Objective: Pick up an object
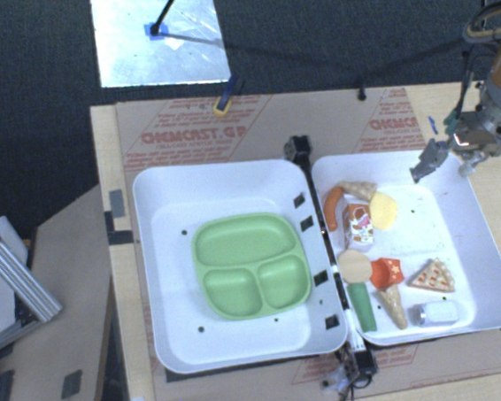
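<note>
A: Bench top, cardboard sheet under two white bins, dark floor behind. Left bin (162,249) has a green divided plate (248,265) and nothing to grab on it.

B: So targets are all in the right bin (482,242)?

A: Yes. Clustered along its left wall: orange curved piece (332,204), yellow lemon-like item (382,211), red-white packet (358,225), beige disc (355,266), green stick (362,306). Pizza slice (432,277) and a white bottle (436,314) lie nearer and more apart.

B: Gripper?

A: Gripper (427,166) is over the right bin's far right corner, above the floor, carrying nothing. Opening width, cannot tell from this angle.

B: Best pick?

A: My call: pizza slice or bottle. Both have free space around them. The left cluster is touching, so fingers would likely nudge neighbours. Come straight down, centred on the item.
</note>
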